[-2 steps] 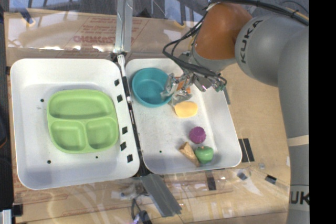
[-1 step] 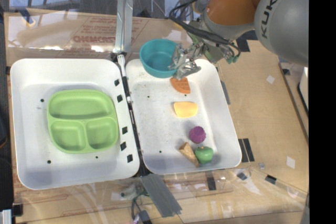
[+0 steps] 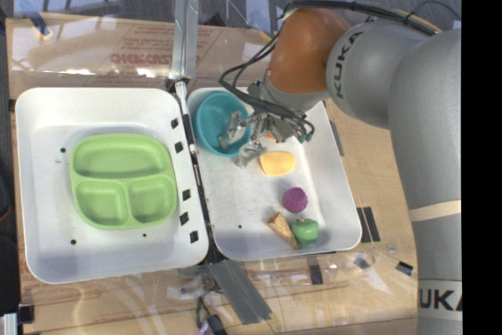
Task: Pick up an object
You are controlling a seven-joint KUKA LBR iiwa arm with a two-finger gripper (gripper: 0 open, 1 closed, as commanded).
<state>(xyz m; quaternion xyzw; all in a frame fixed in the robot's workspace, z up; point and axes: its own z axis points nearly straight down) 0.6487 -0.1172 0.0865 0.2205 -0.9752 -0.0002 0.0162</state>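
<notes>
My gripper (image 3: 240, 142) hangs over the upper left of the right bin (image 3: 336, 192), fingers spread and open, nothing between them. One metal finger (image 3: 232, 131) sits over the rim of a teal bowl (image 3: 213, 120); the other (image 3: 249, 153) points down beside it. A yellow lemon-like object (image 3: 278, 163) lies just right of the fingertips. Lower in the bin lie a purple ball (image 3: 295, 199), a green pepper-like object (image 3: 306, 231) and a tan wedge (image 3: 279, 226).
The left bin (image 3: 39, 169) holds a green divided tray (image 3: 123, 180). A grey divider with black clips (image 3: 190, 169) runs between the bins. The big grey arm (image 3: 408, 74) covers the right side of the bench.
</notes>
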